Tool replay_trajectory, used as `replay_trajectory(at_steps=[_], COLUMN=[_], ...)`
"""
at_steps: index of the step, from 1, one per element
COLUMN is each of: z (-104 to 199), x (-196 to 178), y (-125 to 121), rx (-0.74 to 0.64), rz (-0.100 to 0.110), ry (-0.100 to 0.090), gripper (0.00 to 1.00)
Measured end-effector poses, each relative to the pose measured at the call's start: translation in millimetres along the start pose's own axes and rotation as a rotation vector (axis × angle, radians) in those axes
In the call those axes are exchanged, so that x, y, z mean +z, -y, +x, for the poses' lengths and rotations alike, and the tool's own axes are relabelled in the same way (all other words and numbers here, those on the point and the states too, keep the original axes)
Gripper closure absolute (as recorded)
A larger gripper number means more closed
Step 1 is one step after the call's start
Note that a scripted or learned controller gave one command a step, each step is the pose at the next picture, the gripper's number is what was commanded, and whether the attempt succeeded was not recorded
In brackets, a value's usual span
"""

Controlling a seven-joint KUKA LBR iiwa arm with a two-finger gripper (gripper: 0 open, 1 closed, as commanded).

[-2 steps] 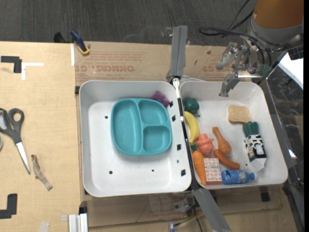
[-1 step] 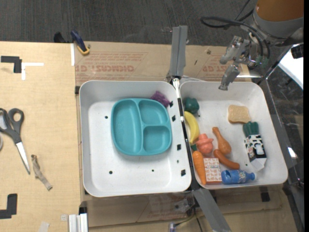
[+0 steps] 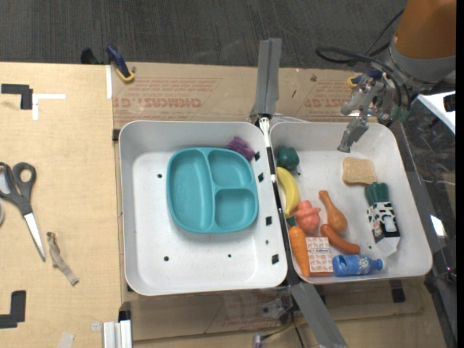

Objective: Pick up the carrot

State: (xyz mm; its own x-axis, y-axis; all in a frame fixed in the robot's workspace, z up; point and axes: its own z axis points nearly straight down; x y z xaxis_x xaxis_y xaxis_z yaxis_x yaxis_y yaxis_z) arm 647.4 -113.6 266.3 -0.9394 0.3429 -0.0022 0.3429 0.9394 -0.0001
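The carrot [image 3: 299, 248] is a short orange stick lying along the left wall of the right bin [image 3: 406, 194], near its front. It lies between a pink toy [image 3: 308, 216] and a small printed box [image 3: 320, 255]. My gripper [image 3: 350, 138] hangs over the far edge of the right bin, well behind and to the right of the carrot, and nothing shows in it. A slice of bread [image 3: 359, 171] lies just below it.
The right bin also holds a banana [image 3: 288, 189], a green vegetable [image 3: 288, 156], a drumstick [image 3: 332, 209], a sausage [image 3: 341, 240], a blue bottle [image 3: 357, 265] and a black-and-white carton [image 3: 383, 220]. The left bin [image 3: 138, 216] holds a teal divided plate [image 3: 214, 191]. Scissors [image 3: 22, 194] lie on the bench.
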Motion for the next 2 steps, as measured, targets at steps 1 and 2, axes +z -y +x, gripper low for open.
replay_trajectory(at_steps=[1,2], z=[57,131], x=[173,174], y=[33,52], rx=[0.064,0.093], rz=[0.0,0.001], ry=[0.002,-0.002], gripper=[0.0,0.0])
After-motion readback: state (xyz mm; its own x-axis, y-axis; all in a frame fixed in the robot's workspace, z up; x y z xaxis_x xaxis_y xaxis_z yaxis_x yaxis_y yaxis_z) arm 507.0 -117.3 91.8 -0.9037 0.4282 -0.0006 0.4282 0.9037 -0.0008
